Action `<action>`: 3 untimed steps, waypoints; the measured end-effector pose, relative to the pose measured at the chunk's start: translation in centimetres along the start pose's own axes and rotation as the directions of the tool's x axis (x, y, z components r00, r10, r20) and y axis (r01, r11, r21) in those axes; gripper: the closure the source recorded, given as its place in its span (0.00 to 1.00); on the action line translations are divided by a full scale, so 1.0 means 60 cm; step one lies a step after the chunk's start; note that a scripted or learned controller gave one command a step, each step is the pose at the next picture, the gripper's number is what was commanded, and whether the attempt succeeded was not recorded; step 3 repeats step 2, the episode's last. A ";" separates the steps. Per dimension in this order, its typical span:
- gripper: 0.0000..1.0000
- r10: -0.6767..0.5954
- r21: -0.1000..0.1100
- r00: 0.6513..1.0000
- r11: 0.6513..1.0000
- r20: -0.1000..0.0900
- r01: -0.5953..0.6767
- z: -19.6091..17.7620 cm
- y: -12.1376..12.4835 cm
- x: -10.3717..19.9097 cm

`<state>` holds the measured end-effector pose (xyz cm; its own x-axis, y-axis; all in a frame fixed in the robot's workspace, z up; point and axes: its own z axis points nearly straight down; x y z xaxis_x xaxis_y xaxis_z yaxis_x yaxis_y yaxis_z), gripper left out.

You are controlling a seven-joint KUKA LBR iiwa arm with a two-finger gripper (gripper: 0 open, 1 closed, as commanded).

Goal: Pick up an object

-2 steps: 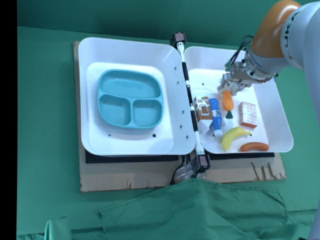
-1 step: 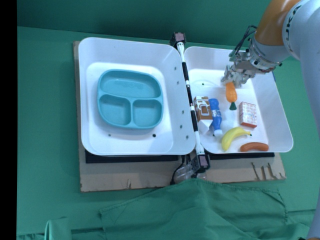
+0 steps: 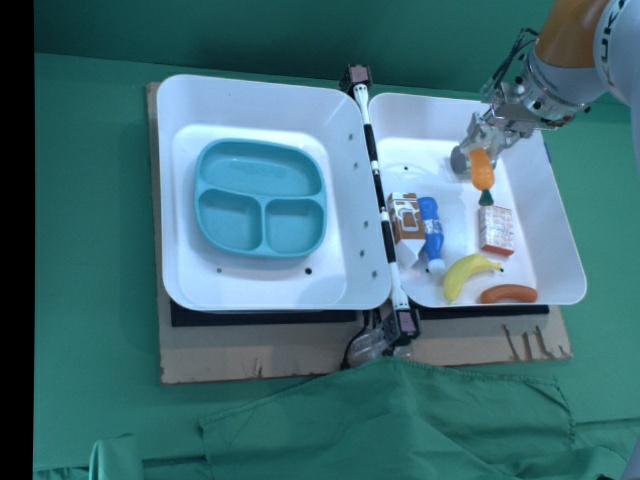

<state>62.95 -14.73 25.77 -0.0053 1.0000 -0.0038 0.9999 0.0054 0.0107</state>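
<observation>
Bench (image 3: 90, 268) was covered in green cloth, flat across the frame, with a looser green sheet (image 3: 400, 423) bunched in folds along the near edge at 6 o'clock. On the cloth lay a brown cardboard sheet (image 3: 250, 353), frayed at its near right corner, with a dark mat showing under the bins' front edge.

Two shallow white bins sat side by side on the cardboard, joined down the middle by a black-and-white rail (image 3: 378, 198) with a clamp at each end. The left bin (image 3: 200, 108) held a teal divided plate (image 3: 262, 196), three compartments, lying flat near its centre.

The right bin (image 3: 560, 238) held the loose things. A small brown-and-white carton (image 3: 404, 218) lay against the rail side, touching a blue-and-white bottle (image 3: 432, 230) just to its 3 o'clock. A red-and-white box (image 3: 496, 230) stood near the bin's 3 o'clock side. A banana (image 3: 468, 273) lay toward 6 o'clock, a sausage (image 3: 508, 293) just beside it at the front rim.

The arm came in from 2 o'clock, orange band high at the frame's corner. The jaws (image 3: 482, 158) hung over the far half of the right bin, and a carrot (image 3: 483, 173), orange with a green tip pointing down, sat between the fingers, clear of the bin floor above the red-and-white box. Jaws closed narrowly on its upper end.
</observation>
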 end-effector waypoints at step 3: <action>1.00 0.005 -0.002 1.000 1.000 0.000 -0.005 -0.190 0.004 -0.006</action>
